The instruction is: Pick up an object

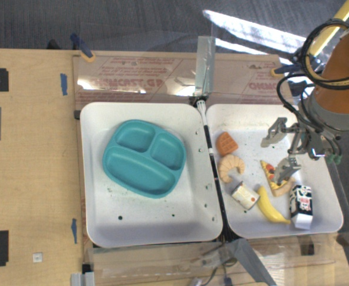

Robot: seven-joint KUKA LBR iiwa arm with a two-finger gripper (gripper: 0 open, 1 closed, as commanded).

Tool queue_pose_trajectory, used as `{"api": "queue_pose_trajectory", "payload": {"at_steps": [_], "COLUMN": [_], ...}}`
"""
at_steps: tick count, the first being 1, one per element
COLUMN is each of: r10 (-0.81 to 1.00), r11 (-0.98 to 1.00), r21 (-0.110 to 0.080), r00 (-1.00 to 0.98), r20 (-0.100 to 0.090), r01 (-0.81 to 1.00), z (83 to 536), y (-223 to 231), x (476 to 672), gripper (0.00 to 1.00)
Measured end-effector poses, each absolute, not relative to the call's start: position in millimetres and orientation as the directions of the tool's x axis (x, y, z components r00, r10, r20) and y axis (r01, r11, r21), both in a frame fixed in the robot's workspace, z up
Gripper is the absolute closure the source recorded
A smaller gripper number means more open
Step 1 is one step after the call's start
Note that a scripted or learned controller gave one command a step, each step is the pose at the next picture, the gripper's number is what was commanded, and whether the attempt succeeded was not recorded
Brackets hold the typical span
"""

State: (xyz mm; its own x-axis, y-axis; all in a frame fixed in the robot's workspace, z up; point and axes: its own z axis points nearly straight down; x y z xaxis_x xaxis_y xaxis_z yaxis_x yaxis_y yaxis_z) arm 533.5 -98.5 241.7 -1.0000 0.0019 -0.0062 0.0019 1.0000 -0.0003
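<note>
pincer (283, 149) spread open over right bin (335, 219), above pizza slice (272, 176); teal plate (144, 157) in left bin (96, 219).

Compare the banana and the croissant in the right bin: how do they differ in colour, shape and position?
The banana is bright yellow; the croissant is pale tan. The banana is long, slim and gently bent; the croissant is plump and curled into a crescent. The banana lies near the bin's front edge, beside the milk carton; the croissant lies farther back, by the dividing wall. Both are curved toy foods lying untouched in the right bin.

Bright, even overhead light; glare streaks on clear panel (162, 79); soft shadows; slight blur.
</note>
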Motion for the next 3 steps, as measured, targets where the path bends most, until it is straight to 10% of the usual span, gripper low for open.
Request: {"api": "queue_pose_trajectory", "payload": {"at_steps": [2,3], "r10": [0.3,0.297], "r11": [0.954,0.955], "r21": [0.001,0.002], "r00": [-0.954,-0.954], "r20": [-0.011,-0.024], "r01": [0.3,0.298], "z": [90,104], "y": [-155,-154], "x": [590.5,594.5], "gripper": [0.0,1.0]}}
